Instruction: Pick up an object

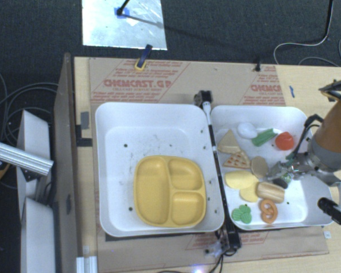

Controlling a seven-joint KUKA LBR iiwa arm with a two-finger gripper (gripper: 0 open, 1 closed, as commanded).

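Nearest the camera in the right bin (295,116), a pretzel (268,210) and green broccoli piece (242,213) lie by the front wall. Just behind, a bread roll (270,191) sits beside the gripper (284,174) — its finger state cannot be told. A red tomato (284,140) rests toward the far wall — a yellow divided plate (170,190) occupies the left bin (119,124).

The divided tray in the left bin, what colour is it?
The tray is plain pale yellow, seen clearly in the camera view.
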